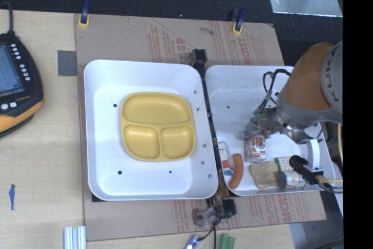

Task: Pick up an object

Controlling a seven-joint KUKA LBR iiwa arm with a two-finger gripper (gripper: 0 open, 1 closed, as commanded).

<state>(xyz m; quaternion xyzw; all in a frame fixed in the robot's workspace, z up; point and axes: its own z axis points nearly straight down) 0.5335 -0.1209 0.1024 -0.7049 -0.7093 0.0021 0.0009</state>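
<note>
- The arm (pixel 312 87) reaches in from the right, low over the right bin (pixel 233 81).
- Its gripper (pixel 256 127) sits just above a small can (pixel 255 148); whether it grips anything, I cannot tell.
- Near the can: a hot dog (pixel 235 171), a tan slice of bread (pixel 264 175), a small bottle (pixel 293 178).
- The left bin (pixel 102 125) holds a yellow divided plate (pixel 157 125).
- A tablet controller (pixel 14 87) rests at far left on the bench.
</note>
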